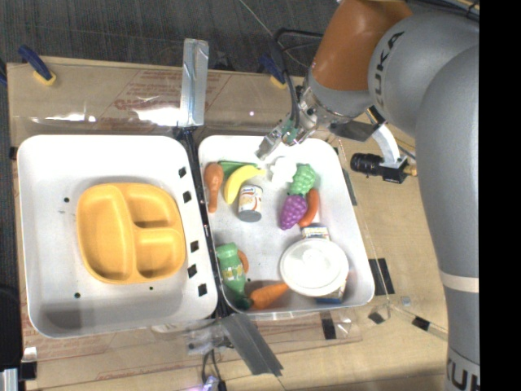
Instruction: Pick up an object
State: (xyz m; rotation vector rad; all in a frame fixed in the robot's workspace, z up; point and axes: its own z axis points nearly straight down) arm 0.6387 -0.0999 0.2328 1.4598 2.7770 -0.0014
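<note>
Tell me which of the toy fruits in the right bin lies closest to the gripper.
The yellow banana. It lies at the bin's far end, just below the gripper, while the purple grapes and green grapes sit farther off toward the middle.

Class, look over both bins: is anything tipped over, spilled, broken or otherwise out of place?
Nothing looks spilled or broken. The right bin is crowded: a small can lies tipped on its side beside the banana, and the green bottle lies against the bin's near-left wall. The yellow divided tray sits flat in the left bin.
</note>
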